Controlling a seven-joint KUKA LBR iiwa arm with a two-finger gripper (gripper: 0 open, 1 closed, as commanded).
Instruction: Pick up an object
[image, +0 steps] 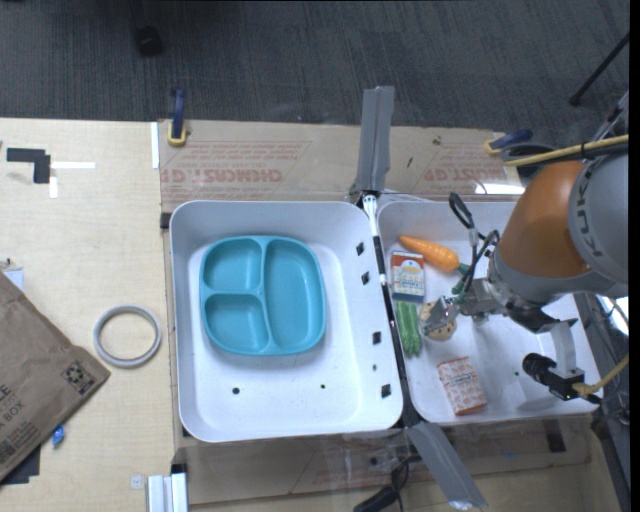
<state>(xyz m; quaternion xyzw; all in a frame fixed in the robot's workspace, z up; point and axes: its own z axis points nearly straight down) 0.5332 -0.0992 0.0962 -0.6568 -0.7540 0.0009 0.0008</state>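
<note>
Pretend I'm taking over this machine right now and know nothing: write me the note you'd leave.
Gripper: low in the right bin, at its left side; I cannot tell whether it is open or shut, or holding anything.
Right bin contents: a carrot at the back, a small red and white packet and a green bean bundle along the left wall, a small roundish item right at the gripper, and a red snack packet toward the front.
Left bin: a teal divided plate.
Done: the arm has reached the objects.
Left: no lift is confirmed yet.
</note>
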